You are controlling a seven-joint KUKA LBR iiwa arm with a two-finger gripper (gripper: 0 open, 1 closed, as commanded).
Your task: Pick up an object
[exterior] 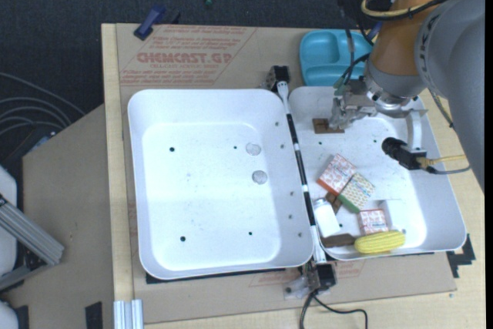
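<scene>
Gripper (339, 118) low in the right bin (443, 200), over a small brown block (327, 125).

The block lies flat near that bin's far-left corner, long axis running left-right, just beneath the fingers; whether they are spread or pinching it cannot be told. Nearer in the same bin lie small printed boxes (345, 181) and a yellow corn cob (378, 242).

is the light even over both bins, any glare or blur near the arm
Camera view: light is soft and fairly even; the left bin reads bright white with only faint shading along its walls, no hard glare. The right bin is dimmer at its top, where the arm shades it. The end effector looks slightly soft, its fine detail hard to make out; the corn cob stays sharp.
</scene>
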